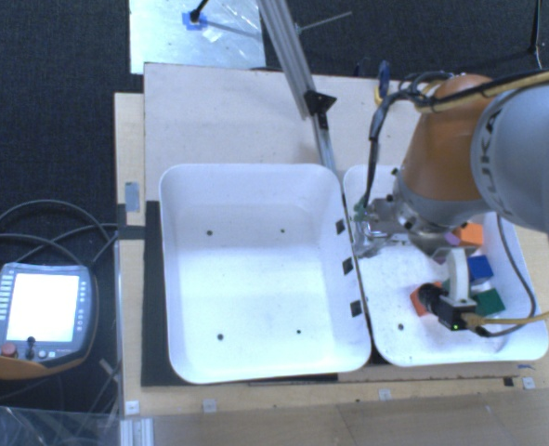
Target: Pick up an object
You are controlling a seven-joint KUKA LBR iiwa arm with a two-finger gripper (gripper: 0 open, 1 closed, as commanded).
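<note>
"Which thing was it meant to lift?"

"Any of a small cluster in the right bin [399, 342]. An orange block [473, 233], a blue block [479, 268] just below it and a green block [490, 301] below that lay against the far side. A red-orange piece [422, 297] lay near them, more toward the middle. All of them were on the bin floor."

"And the pincer?"

"The gripper [373, 229] sat low by the wall where the right bin meets the left bin [255, 277], apart from the blocks. The wrist hid it from my spot, so I couldn't tell whether it was open or closed, and I saw no object in it."

"What worried you?"

"Mostly that it would close on nothing, being so near the wall with no block under it. I also thought it might scrape or nudge that shared wall. And the blocks were packed so tight that I reckoned a grab there could push one aside or catch two."

"What about the surface?"

"Smooth white plastic with shallow sloping sides, so I'd guess a nudged block would slide rather than stay put."

"And the room?"

"The bins stood on a pale board bench [218, 110] over dark carpet [51, 110]. A metal pole [288, 54] slanted in behind them, and a teach pendant [37, 319] lay on the floor to the left, with its cable looped round it"
</note>
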